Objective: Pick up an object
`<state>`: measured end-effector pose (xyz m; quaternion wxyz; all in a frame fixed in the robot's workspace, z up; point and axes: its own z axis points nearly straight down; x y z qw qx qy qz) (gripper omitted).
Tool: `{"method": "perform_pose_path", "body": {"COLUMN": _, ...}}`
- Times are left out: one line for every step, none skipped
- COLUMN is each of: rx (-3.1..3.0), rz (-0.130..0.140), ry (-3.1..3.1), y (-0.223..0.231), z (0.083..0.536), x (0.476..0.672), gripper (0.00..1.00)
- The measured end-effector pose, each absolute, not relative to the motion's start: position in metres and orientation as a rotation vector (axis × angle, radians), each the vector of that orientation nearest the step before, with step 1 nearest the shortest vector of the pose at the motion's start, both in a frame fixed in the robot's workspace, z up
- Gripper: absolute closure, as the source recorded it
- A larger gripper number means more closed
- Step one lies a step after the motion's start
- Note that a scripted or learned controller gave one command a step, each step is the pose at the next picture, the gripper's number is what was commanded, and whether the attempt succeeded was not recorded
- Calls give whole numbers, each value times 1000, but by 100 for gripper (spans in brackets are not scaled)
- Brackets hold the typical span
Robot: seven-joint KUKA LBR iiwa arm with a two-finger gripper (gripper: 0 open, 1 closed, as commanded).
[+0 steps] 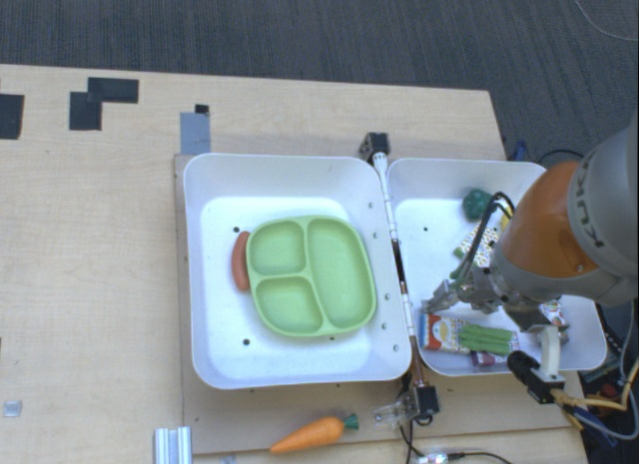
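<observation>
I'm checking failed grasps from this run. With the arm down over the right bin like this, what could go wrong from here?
1. The items in the right bin lie crowded together: the green packet touches the red-edged packet, so a grasp may catch two or slip off.
2. They lie close to the bin's near wall, so the gripper might strike it.
3. The arm hides part of the bin, so a miss could go unseen.

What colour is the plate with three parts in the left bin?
Light green. The divided plate shows clearly in the camera view, lying in the left bin.
</observation>
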<state>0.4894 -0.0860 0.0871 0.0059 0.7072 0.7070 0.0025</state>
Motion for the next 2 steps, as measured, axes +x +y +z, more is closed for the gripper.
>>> {"method": "perform_pose_path", "body": {"rx": 2214, "rz": 11, "ry": 2221, "y": -106, "z": 87, "x": 489, "gripper": 0}}
{"method": "perform_pose_path", "body": {"rx": 2211, "rz": 7, "ry": 2215, "y": -88, "z": 87, "x": 490, "gripper": 0}}
